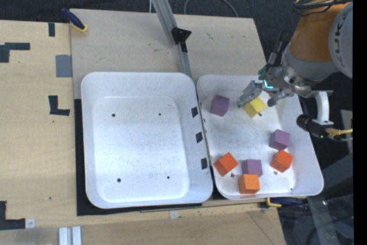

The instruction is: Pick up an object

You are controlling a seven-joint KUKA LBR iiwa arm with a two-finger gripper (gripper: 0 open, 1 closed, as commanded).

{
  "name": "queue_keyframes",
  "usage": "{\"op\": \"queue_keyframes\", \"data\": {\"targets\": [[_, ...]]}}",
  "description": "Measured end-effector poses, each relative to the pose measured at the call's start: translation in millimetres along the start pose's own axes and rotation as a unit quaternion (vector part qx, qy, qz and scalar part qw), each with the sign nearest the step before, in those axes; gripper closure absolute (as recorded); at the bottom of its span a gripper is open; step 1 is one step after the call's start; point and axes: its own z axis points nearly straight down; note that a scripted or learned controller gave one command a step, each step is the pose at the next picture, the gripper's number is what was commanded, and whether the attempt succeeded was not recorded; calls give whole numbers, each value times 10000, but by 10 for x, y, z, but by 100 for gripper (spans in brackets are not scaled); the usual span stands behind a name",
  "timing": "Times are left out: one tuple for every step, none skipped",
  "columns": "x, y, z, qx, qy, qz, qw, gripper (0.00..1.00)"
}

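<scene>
A: Where does the yellow block (254, 107) sit?

B: In the upper part of the right bin (304, 178), right of the frame's centre. It lies turned at a slant to the bin's walls, and it looks close to a cube, so it has no real long axis to speak of.

A: And against the gripper (262, 94)?

B: The gripper is just above and slightly right of the block in the frame, so the block lies down and a little left from the tool. The fingers look spread, one toward the left and one toward the right, with the block's upper edge at the gap between them. Whether they touch it cannot be told, and nothing is clearly clamped.

A: So what does the next move turn on?

B: Probably a short drop straight over the block, with the fingers closing across two opposite faces.

A: What lies around it?

B: A purple block (219, 105) sits to its left, apart from it. Another purple block (280, 139) and the orange blocks (225, 163) lie lower in the bin, well clear. The left bin (92, 89) is far off.
</scene>
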Motion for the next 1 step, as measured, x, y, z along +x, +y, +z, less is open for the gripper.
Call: {"op": "queue_keyframes", "data": {"targets": [[-1,10,-29,-24,-4,-6,10000,0]]}}
